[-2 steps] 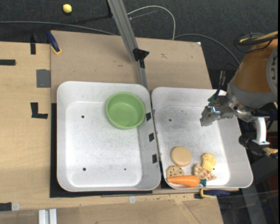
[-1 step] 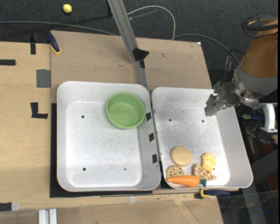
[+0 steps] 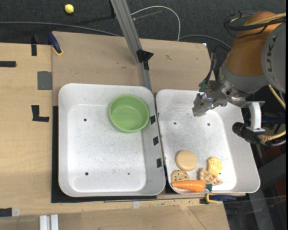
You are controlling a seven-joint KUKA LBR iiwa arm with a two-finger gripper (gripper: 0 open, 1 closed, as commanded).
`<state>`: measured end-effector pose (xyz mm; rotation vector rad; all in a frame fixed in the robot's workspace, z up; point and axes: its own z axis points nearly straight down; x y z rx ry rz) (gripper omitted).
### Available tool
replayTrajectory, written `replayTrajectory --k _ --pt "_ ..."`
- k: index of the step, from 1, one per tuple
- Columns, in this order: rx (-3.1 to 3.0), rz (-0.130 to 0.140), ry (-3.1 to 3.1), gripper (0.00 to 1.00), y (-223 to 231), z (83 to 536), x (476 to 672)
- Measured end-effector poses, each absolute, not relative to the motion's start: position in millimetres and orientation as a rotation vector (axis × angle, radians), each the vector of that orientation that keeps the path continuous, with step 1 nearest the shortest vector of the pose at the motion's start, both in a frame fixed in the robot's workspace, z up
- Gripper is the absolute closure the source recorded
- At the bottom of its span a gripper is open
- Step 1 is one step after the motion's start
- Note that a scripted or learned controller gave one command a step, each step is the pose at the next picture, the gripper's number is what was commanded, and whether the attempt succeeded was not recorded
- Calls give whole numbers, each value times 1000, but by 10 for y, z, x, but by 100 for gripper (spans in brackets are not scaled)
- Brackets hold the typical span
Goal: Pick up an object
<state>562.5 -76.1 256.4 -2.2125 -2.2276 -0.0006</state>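
The gripper (image 3: 201,105) hangs over the far edge of the right bin (image 3: 240,152), near that bin's far right corner; whether its jaws are wide or narrow cannot be told from this slant, and nothing shows between them. Above it the grey wrist joins the orange band of the arm (image 3: 252,51), which comes in from the right.

The objects lie well apart from the gripper, crowded at the near edge of the right bin. A round tan biscuit (image 3: 186,160) sits toward the near left corner, with a small cookie (image 3: 179,176) just beside it. An orange carrot (image 3: 189,186) lies along the near edge, touching the rim. A yellow corn piece (image 3: 214,166) sits to the right of the biscuit, with a pale knobbly item (image 3: 210,178) just below it.

In the left bin (image 3: 77,143) a green bowl (image 3: 129,113) stands upright near the far right corner.
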Motion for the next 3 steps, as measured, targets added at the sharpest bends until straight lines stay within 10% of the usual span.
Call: replayTrajectory --k 3 --pt "-2213 0 -2228 100 674 2215 6182"
